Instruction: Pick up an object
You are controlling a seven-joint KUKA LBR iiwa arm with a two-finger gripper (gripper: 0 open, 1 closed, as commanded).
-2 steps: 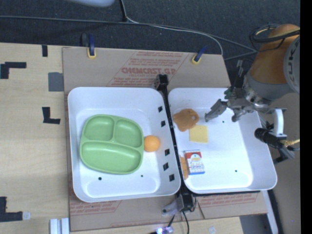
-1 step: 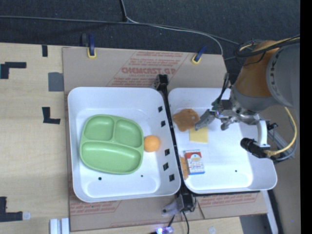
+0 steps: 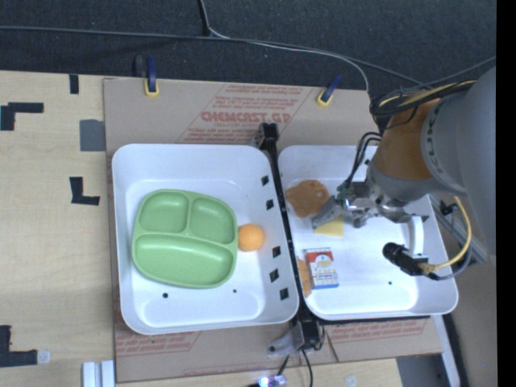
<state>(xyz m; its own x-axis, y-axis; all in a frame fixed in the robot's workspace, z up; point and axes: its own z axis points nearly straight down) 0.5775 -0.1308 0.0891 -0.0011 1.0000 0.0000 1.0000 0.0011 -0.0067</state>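
Note:
My gripper point(image 3: 340, 218) hangs low in the right bin point(image 3: 403, 297), near its middle, and stands open with nothing between its fingers. A pale yellow wedge point(image 3: 330, 230) lies just below its left finger point(image 3: 326, 214), touching or nearly touching it. A brown round cookie point(image 3: 306, 196) sits to the upper left of the gripper. A small red and white box point(image 3: 322, 268) lies nearer the front of the same bin. An orange ball point(image 3: 251, 237) rests in the left bin point(image 3: 193, 313), beside a green divided plate point(image 3: 184, 238).
The grey arm with its orange band point(image 3: 403, 147) covers the right bin's far right part, and a black cable fitting point(image 3: 403, 258) hangs over its right side. A black divider point(image 3: 278, 216) runs between the bins. Bare floor shows right of the box.

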